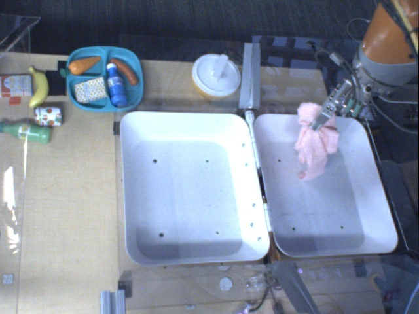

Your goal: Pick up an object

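Over the right-hand bin (pixel 366 195), the gripper (pixel 322 120) is clamped on the top edge of a pink cloth (pixel 313 150) — its long axis hanging straight down from the fingers toward the bin floor — so any lift goes upward.

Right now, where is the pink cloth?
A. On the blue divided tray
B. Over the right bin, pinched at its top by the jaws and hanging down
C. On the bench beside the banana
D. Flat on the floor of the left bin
B: the pink cloth hangs over the right bin, its top bunched in the gripper, whose jaws close on it.
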`<state>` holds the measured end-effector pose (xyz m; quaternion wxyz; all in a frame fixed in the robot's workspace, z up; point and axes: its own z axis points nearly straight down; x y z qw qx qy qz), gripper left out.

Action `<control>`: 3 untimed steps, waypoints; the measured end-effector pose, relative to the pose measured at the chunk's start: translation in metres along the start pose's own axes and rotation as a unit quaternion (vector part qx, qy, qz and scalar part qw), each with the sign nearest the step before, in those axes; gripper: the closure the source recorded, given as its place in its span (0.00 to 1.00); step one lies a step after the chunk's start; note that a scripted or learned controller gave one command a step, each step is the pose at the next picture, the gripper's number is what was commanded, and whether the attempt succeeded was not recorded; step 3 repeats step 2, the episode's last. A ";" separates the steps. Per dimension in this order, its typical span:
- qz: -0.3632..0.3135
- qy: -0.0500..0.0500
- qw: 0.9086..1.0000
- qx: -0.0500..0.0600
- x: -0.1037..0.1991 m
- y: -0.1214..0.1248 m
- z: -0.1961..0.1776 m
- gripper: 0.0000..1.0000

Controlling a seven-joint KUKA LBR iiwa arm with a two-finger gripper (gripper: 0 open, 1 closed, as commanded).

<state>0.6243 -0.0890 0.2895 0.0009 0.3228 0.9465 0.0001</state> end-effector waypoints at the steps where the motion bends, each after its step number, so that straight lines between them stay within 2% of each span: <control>1: 0.030 0.000 1.000 0.000 0.046 0.015 -0.040 1.00; 2: -0.004 0.002 1.000 0.001 0.018 0.066 0.092 1.00; 3: -0.004 0.002 1.000 0.001 0.018 0.066 0.092 1.00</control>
